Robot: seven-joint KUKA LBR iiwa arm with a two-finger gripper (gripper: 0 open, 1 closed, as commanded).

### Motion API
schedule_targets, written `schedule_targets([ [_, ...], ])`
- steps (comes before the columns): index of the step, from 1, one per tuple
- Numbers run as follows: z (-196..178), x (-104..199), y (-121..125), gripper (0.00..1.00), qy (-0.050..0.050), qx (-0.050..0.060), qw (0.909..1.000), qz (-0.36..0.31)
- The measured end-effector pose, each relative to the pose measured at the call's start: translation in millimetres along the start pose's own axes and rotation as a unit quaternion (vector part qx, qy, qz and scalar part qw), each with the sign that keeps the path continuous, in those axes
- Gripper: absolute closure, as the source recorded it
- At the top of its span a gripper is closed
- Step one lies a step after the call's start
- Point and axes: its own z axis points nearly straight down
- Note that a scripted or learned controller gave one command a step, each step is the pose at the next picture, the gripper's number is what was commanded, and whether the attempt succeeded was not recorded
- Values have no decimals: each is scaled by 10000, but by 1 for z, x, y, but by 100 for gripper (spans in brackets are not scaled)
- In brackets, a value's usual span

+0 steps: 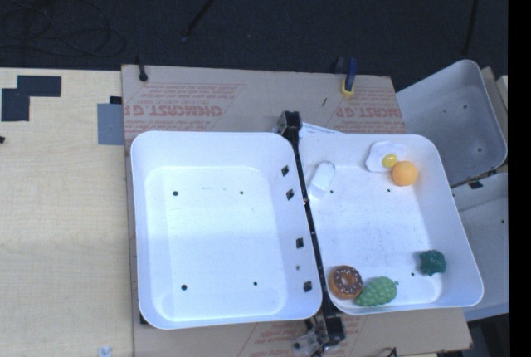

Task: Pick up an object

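In the right-hand bin (431,214), six small things are lying scattered along the edges. At its far right corner a toy fried egg (385,158) is resting flat, and an orange ball (405,173) is sitting just beside it, touching or nearly touching the egg's white rim. Near the far left of the same bin, close to the divide between the bins, a small white object (320,176) is lying against the white floor, too pale to name. Along the near wall a chocolate-iced doughnut (345,281) is lying flat with a green bunch of toy grapes (377,291) pressing against its right side. A dark green broccoli-like piece (431,262) is sitting apart from them, near the right wall. The left-hand bin (149,181) is standing alongside, the two rims meeting along a row of black clips (299,243). Both bins are sitting on a brown cardboard sheet (216,102) on the pale wooden tabletop (58,214), and a blue and yellow clamp (349,78) is gripping the cardboard's far edge.
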Motion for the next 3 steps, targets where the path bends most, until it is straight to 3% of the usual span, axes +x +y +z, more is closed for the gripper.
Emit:
schedule_targets([
  [3,4,0,0,0,3,7,10000,-12],
])
